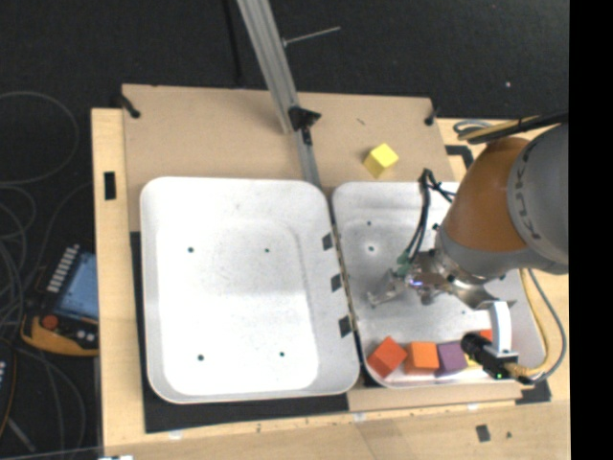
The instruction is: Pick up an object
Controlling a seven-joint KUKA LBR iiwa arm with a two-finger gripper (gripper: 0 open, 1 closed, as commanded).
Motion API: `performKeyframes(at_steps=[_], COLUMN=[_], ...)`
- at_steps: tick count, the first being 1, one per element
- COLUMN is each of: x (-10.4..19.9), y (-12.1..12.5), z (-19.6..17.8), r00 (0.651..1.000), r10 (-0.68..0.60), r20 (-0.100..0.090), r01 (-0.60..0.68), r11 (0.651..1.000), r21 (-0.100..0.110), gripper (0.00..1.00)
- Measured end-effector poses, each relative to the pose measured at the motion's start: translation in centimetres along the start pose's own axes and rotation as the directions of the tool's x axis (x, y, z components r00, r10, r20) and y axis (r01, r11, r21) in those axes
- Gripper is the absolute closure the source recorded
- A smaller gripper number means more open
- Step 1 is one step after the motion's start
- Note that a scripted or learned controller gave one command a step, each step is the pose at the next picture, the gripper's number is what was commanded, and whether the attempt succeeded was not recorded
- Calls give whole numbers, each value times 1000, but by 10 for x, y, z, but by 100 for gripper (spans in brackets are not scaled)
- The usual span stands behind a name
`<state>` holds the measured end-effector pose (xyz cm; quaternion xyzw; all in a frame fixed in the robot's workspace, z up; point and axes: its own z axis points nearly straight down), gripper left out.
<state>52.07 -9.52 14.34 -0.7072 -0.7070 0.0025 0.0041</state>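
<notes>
Blocks (419,356) in rt bin (374,209), near edge.

Grey arm (541,195) w/ orange band.

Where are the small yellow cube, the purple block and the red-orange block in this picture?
small yellow cube (380,159): camera view, on its top face, on the brown board behind the bins.
purple block (450,357): camera view, on its top face, in the right bin.
red-orange block (388,356): camera view, on its top face, in the right bin.
</notes>
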Motion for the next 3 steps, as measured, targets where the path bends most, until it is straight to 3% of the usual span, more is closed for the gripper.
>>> performKeyframes(at_steps=[1, 2, 3], x=[-59, -66, -54], y=[87, 2, 25], z=[47, 27, -72], r00=[1000, 1000, 1000], r10=[-2, 4, -5], r20=[7, 3, 5], r01=[2, -4, 5], r11=[1000, 1000, 1000], r21=[-14, -6, -20], gripper=[0, 0, 0])
